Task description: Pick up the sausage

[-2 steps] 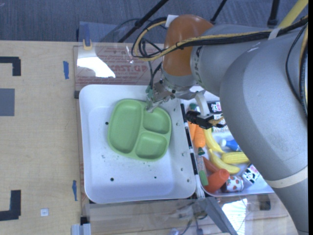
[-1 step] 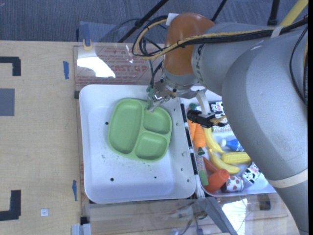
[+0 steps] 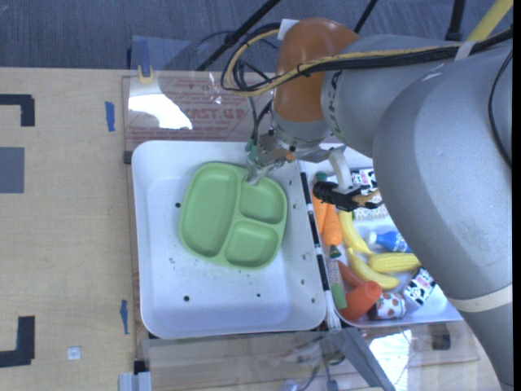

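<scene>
Arm (image 3: 440,161) is closest to the lens: a big grey link coming in from 3 o'clock and covering the 3 o'clock side of the right bin (image 3: 427,308). Orange band (image 3: 313,63) sits near 12 o'clock of the frame, with the wrist just below it.

Gripper (image 3: 262,163) is over the left bin (image 3: 163,300), at the 1 o'clock rim of the green plate (image 3: 232,214). Its tip points down about where the plate's divider meets the rim. Contact versus hover isn't resolvable. I can't tell how wide the gripper is set or whether it has anything in it: too small and dark from this angle.

Green plate has three compartments and lies flat, slightly toward 12 o'clock of the bin's centre.

The clutter is in the right bin, off toward the gripper's 4 o'clock and apart from it.
- **Sausage (image 3: 348,274):** best match is the red-brown length near that bin's 9 o'clock wall, partly under the banana (image 3: 354,236) and corn cob (image 3: 396,261). ID not certain.
- **Carrot (image 3: 330,222):** at 12 o'clock of the sausage, along the same wall.
- **Orange-red cup-like piece (image 3: 364,300):** at 6 o'clock of the sausage.
- **Cow-spotted item (image 3: 419,283):** at its 3 o'clock, beside the arm.
- **Blue piece (image 3: 391,239):** between banana and arm.
</scene>
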`<action>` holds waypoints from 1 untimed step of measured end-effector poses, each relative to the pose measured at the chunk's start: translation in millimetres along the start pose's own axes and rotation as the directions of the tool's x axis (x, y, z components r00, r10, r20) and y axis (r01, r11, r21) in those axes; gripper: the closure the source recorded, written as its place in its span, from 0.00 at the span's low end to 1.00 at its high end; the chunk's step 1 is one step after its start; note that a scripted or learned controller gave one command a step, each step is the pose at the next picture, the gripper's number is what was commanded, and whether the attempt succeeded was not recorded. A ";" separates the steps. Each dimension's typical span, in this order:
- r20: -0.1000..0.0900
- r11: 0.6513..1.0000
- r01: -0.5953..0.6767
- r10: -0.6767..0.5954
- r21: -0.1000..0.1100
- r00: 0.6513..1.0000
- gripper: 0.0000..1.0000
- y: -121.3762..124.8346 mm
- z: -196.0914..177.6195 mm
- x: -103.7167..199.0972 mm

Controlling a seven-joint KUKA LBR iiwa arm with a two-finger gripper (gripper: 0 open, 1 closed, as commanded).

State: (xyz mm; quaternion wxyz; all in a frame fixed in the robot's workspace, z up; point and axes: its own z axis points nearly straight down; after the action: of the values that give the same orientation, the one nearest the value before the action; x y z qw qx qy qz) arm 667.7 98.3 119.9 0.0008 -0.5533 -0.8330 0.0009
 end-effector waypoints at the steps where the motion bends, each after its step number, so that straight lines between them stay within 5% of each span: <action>1: 0.015 0.999 -0.011 0.012 -0.034 1.000 1.00 -53.7 20.8 44.8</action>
State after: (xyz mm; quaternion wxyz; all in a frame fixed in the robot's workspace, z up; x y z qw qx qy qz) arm 600.8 118.8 99.3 -0.0149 -0.5579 -0.8297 -0.0089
